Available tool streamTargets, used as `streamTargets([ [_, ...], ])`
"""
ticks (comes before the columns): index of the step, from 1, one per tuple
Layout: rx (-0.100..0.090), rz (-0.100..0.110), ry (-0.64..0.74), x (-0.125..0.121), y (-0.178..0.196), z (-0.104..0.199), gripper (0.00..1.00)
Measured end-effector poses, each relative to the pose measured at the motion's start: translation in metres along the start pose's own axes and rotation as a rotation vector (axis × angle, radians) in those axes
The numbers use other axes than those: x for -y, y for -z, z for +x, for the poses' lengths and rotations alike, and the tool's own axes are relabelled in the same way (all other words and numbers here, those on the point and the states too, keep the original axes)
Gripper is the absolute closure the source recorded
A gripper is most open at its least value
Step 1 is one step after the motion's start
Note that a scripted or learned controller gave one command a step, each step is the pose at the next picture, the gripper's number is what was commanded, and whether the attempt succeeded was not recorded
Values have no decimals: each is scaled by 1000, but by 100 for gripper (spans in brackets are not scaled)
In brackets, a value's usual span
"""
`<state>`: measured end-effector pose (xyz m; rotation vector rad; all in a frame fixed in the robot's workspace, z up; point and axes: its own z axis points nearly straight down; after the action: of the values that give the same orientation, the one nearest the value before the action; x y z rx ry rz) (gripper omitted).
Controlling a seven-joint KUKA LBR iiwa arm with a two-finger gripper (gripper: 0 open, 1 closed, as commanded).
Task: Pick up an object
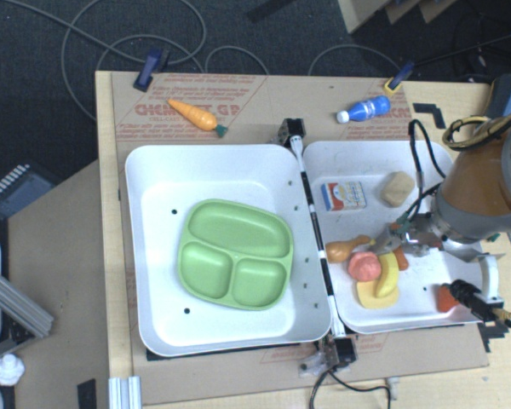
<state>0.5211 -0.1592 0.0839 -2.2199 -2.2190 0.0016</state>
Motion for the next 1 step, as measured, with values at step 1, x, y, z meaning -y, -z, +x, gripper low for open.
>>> streamTargets([
  [1,1,-3,-1,-1,10,0,100],
])
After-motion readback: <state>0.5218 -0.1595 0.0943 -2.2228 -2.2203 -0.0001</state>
